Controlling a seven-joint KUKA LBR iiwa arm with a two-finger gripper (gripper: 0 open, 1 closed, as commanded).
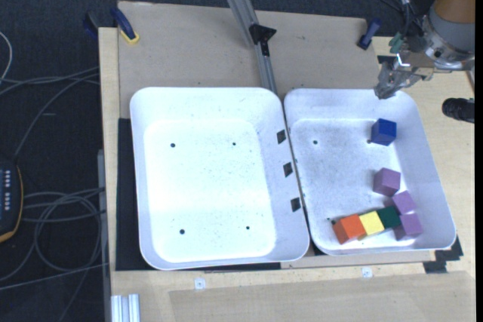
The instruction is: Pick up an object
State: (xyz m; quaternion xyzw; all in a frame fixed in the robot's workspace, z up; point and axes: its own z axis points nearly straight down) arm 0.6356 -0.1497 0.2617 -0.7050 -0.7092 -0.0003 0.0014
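White plastic lies nearest the camera: the front rim of the right bin [355, 251], and against it a tight cluster of blocks. An orange block [348, 228], a yellow one [370, 222] and a green one [389, 217] sit in a row, touching, with two purple blocks [407, 213] pressed in at the right end by the corner. A third purple block [386, 180] sits a little farther back, apart from the cluster. Farther still, alone near the back right of the bin, is the blue block [383, 130]. The left bin [151, 185] beside it shows bare floor.

My gripper [386, 87] hangs at the far back edge of the right bin, over its rim, just behind the blue block and above it, touching nothing that I can see. Whether my fingers are wide or narrow I cannot tell: from this slant they merge into one dark grey shape against the bench.

As for the job, I judge it hardly begun. Every block rests on the bin floor and nothing is lifted. Left to do: choose a block, come down over it, close and raise it. The blue block looks the likeliest, being closest to me and standing free, while the front cluster is packed too tight for an easy grip.

My arm is cut off at the right edge above the wrist, and how high my tips hang over the rim is hard to make out.
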